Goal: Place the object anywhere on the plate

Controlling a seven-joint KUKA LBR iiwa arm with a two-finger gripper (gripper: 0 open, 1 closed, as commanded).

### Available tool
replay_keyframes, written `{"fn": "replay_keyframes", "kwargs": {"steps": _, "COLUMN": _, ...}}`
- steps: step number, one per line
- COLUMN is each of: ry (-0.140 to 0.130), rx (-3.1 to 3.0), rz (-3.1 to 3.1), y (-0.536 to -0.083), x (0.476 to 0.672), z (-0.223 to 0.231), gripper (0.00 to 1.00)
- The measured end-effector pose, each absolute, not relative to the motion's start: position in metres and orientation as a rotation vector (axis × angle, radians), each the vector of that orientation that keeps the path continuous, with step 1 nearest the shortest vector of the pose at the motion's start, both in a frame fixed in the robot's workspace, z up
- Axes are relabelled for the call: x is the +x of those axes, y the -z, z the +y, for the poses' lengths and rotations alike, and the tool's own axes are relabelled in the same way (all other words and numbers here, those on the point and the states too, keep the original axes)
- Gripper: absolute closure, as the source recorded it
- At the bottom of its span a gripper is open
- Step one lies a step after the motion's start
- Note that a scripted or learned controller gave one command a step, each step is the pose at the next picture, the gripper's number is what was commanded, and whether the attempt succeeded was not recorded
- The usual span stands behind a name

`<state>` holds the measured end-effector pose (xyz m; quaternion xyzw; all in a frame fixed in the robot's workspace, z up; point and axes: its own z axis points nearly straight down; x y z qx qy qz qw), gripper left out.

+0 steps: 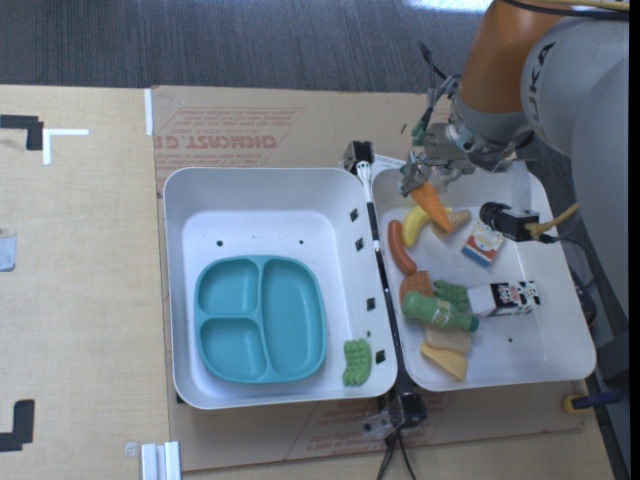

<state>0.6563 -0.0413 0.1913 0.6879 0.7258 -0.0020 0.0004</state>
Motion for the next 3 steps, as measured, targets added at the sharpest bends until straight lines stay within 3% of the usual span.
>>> {"fn": "replay_keyframes", "kwargs": {"steps": 1, "ry": 0.008, "rx": 2.450, "rz": 1.971, "y": -0.226, "x": 0.601, "z": -0.008, "gripper": 1.00}}
{"fn": "replay_keyframes", "kwargs": {"steps": 2, "ry": 0.007, "rx": 2.449, "rz": 1.970, "y": -0.226, "x": 0.601, "z": -0.008, "gripper": 0.00}}
{"fn": "replay_keyframes", "kwargs": {"steps": 3, "ry": 0.010, "rx": 2.357, "rz": 2.081, "y": -0.190, "x": 0.558, "z": 0.018, "gripper": 0.00}}
